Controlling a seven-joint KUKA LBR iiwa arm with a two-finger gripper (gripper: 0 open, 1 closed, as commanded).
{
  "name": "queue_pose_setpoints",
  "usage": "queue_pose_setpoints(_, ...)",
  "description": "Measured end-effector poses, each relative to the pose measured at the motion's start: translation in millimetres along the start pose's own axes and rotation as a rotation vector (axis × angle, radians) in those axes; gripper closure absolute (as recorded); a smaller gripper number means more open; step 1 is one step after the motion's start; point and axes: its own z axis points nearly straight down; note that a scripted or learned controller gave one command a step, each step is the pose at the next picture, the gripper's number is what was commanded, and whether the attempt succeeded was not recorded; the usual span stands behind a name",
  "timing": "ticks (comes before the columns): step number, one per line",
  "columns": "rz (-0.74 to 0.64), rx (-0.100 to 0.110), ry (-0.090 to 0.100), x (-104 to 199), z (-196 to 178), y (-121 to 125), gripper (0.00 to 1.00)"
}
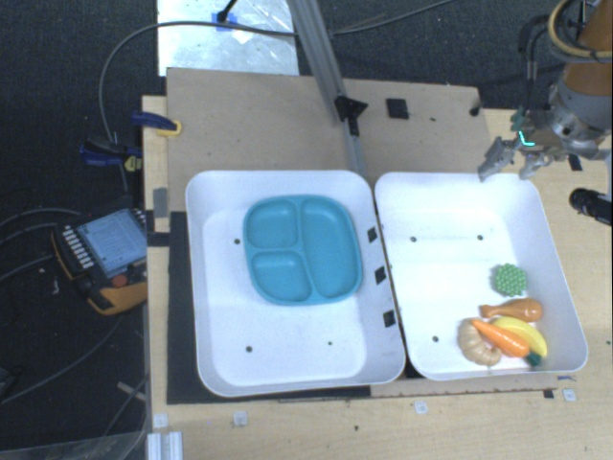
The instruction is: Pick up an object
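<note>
The left bin (220, 353) holds one blue divided plate (303, 248). The right bin (450, 209) holds five toy foods in its near corner: green ball (510, 279), drumstick (514, 310), banana (525, 334), carrot (500, 335), bread (475, 345). The gripper (512, 159) hangs spread open and holding nothing above the right bin's far edge.

High slanted view over both bins (383, 257)

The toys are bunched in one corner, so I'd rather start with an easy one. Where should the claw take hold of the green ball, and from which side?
Take the green ball across its round middle, coming straight down. It sits apart from the pile, with bare floor of the right bin on its left, though the wall is close on its right.
</note>
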Motion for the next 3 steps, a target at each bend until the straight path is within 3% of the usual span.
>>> queue_pose_setpoints(1, -0.001, -0.004, -0.001, 0.1, -2.1, 0.8, 0.00)
queue_pose_setpoints(3, 0.003, 0.002, 0.000, -3.9, 115.1, -12.9, 0.00)
